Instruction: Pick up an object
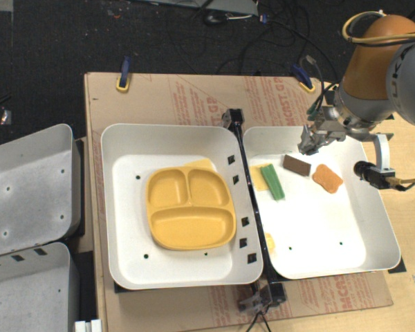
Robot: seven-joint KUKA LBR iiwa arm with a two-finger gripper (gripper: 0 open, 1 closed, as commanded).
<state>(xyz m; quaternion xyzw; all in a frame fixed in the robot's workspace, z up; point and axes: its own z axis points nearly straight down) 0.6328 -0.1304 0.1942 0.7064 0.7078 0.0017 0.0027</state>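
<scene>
Yellows, greens and browns on white bins

A mustard-yellow divided plastic tray sits in the left shallow white bin; in the right shallow white bin, a bright green flat bar, a dark brown small block and an orange sponge-like piece. The grey arm with its orange band over a tan cardboard-covered desk printed with faded red lettering.

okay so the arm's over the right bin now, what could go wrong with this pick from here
1. The tool sits close to the brown block, which lies right beside the orange sponge-like piece; a descent could nudge one into the other.
2. It is also near the right bin's back wall, so contact with the wall seems possible.
</scene>
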